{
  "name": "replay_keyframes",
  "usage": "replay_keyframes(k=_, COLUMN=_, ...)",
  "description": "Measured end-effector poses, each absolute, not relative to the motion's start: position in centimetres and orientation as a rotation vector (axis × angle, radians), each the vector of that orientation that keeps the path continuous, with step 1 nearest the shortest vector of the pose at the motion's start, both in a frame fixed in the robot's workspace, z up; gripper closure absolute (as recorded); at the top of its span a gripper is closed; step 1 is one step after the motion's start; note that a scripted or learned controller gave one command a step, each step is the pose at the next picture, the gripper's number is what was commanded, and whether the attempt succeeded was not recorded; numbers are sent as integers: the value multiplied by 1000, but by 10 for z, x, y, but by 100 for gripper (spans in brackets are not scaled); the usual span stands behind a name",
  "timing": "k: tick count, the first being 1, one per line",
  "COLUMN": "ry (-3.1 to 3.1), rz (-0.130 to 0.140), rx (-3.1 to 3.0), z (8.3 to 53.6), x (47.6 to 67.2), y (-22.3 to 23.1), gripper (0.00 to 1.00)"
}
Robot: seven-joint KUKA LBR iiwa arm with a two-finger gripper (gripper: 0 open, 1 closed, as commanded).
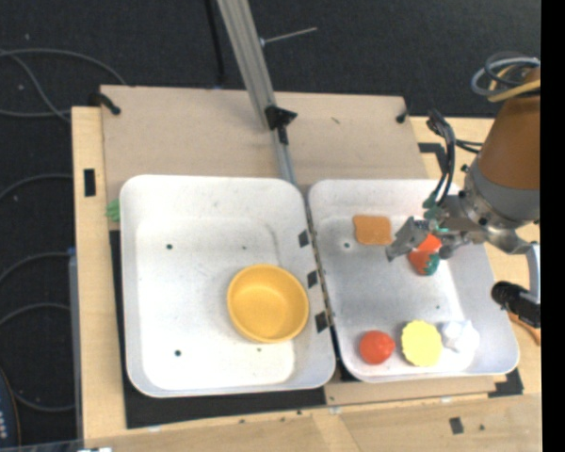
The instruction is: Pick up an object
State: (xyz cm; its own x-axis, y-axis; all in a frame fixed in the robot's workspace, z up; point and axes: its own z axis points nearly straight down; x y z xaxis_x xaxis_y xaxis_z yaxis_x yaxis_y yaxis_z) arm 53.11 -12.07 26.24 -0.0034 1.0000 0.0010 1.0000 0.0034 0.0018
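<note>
Over the right bin (471,281), near its middle toward the far side, the gripper (416,243) sits at the end of the grey arm (508,172) with its orange band; a small red-orange object (426,250) with a touch of green at its lower edge lies between the dark fingers, which appear to be pinching it, though the contact is small and partly hidden; the object's shape reads as rounded and compact, so no clear long axis or heading can be told. Two shallow white bins stand side by side on the pale board bench (217,130), both of smooth moulded plastic with rounded corners and faint speckling. One yellow bowl (267,302), round, matte and open side up, rests in the left bin (169,243) toward its near right part. Four loose items share the right bin besides the pinched object: one tan rectangular block (372,230) with softened corners, lying flat just left of the gripper with its long side running across the view; one red ball (377,347) near the front rim; one yellow disc-like object (421,343) just beside the ball on its right; one small white crumpled piece (460,335) touching or nearly touching the yellow one. One ribbed metal rail (250,55) slants down from the top toward the gap between the bins.
</note>
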Motion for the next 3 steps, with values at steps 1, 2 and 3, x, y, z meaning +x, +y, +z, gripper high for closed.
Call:
replay_keyframes(k=1, ry=2223, rz=4, rx=2219, z=262, x=531, y=-121, gripper=0)
replay_keyframes(k=2, ry=2219, rz=-6, rx=2224, z=218, x=529, y=-116, gripper=0)
replay_keyframes(k=3, ry=2220, rz=-7, rx=2225, z=166, x=528, y=-129, gripper=0)
